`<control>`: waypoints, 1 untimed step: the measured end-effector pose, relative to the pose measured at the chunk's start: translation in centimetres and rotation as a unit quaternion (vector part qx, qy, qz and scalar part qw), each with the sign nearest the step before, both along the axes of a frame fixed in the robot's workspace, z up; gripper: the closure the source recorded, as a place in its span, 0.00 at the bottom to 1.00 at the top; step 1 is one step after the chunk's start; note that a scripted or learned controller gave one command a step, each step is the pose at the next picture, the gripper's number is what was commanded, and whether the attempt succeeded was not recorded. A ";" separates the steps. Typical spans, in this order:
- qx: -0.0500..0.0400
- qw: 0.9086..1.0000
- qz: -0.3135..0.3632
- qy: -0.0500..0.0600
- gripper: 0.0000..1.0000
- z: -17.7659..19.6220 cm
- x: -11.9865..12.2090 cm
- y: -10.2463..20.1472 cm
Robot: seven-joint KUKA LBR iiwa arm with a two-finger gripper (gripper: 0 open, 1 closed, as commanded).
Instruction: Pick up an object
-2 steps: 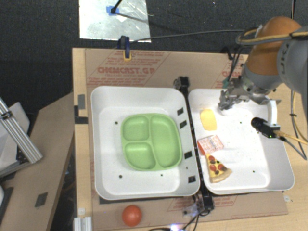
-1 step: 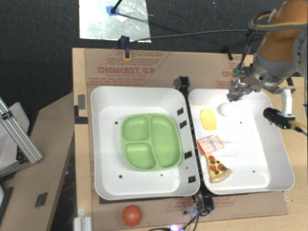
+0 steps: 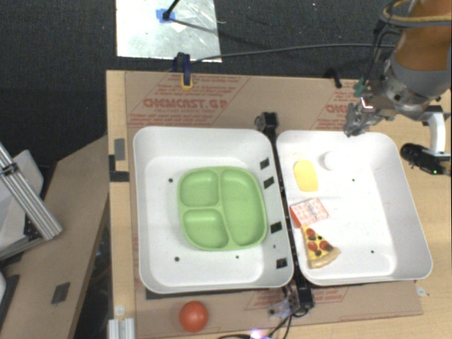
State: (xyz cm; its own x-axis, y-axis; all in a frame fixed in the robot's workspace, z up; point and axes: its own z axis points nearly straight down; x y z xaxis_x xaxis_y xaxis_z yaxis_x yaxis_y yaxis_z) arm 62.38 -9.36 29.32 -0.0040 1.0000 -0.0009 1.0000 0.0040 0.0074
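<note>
Trouble is waiting: gripper (image 3: 355, 123), jaws too blurry to tell, is hanging at the upper right, far from the pizza slice (image 3: 319, 246), and may be missing it.

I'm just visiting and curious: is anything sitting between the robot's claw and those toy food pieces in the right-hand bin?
Nothing visible blocks it. The gripper hangs over the right bin's far rim. The yellow piece, the red-and-white packet and the pizza slice lie uncovered on the bin floor, with bare white floor between.
</note>
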 end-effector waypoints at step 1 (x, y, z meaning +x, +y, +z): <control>0.001 1.000 0.002 0.003 1.00 -0.7 -1.2 4.1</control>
State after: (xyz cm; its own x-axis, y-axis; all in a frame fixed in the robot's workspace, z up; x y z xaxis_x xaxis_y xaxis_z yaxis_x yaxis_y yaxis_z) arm 61.13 -5.25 28.65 -0.0075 1.0000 0.0006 1.0000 0.0075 0.0010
